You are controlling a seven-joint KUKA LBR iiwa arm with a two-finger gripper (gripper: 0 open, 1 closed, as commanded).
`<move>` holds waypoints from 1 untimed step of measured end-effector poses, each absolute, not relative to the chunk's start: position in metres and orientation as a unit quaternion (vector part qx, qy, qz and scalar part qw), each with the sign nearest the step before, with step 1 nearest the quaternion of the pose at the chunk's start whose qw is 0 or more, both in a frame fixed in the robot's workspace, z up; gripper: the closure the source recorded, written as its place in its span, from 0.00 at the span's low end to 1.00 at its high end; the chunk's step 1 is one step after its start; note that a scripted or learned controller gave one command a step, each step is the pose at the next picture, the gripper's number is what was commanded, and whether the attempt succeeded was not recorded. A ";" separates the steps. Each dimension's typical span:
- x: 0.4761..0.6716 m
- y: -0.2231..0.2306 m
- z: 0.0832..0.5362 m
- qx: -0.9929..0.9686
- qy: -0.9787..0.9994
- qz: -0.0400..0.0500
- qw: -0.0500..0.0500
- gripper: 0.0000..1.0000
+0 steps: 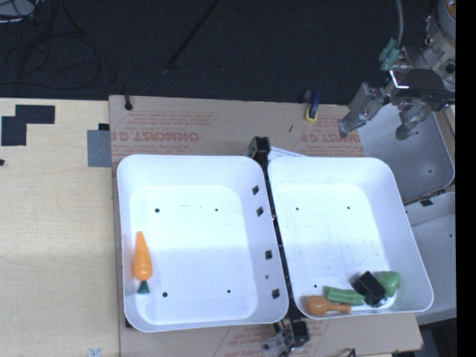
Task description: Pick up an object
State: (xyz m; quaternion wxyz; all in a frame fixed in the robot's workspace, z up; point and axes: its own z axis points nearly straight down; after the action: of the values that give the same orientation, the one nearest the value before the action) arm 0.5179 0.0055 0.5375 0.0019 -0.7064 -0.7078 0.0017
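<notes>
A: Where is the hand [355,121] right now?

B: Upper right of the frame, above the cardboard and beyond the far rim of the right bin [405,199], well apart from everything in it. It carries nothing. How wide it is parted I cannot tell from this angle.

A: And what could it pick?

B: A cluster sits in the lower right corner of the right bin: a black block [369,287] lying on a green toy vegetable [343,296], a second green piece [388,280] just beside it, and an orange pear-shaped toy [326,306] touching the near wall. Alone at the lower left of the left bin [186,171] lies a toy carrot [141,259].

A: Which would handle best?

B: I judge the carrot. It looks like a light, stiff plastic toy, probably smooth and a little slippery, so it may roll. Take it across the thick middle of the orange body, not the green tip. It lies near the bin's left wall, which may crowd one side of the grasp.
</notes>
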 end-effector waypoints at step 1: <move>0.489 0.034 0.538 -0.706 -0.708 0.002 0.002 0.00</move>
State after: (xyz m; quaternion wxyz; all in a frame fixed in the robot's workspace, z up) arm 0.4894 0.0341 0.5378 0.0018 -0.7058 -0.7084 0.0015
